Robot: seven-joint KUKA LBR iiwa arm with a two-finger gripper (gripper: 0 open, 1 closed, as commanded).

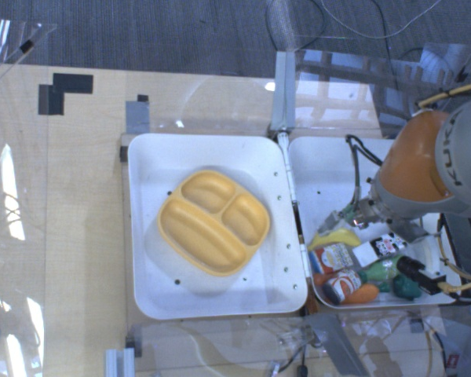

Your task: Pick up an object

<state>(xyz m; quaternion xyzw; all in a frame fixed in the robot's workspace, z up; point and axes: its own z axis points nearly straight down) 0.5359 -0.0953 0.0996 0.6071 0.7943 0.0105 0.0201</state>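
Observation:
My gripper [356, 214] hangs low over the right bin [323, 171], below the arm's orange band [412, 163]. It is just above the back edge of a pile of small items at the bin's front. Closest to it is a yellow banana [335, 239], lying directly in front of it. Behind the banana's near side lie an orange-and-white packet [334, 258], a small can [342, 284], an orange carrot-like piece [364, 294], a green bottle [379, 272] and a white card with black marks [385, 247]. I see nothing held in the gripper.
A yellow three-part plate [213, 222] lies in the middle of the left bin [141, 210]. A dark teal object [407, 287] sits at the pile's right end. Cables [353, 151] trail from the arm over the right bin's back half. A metal post [283, 93] stands between the bins.

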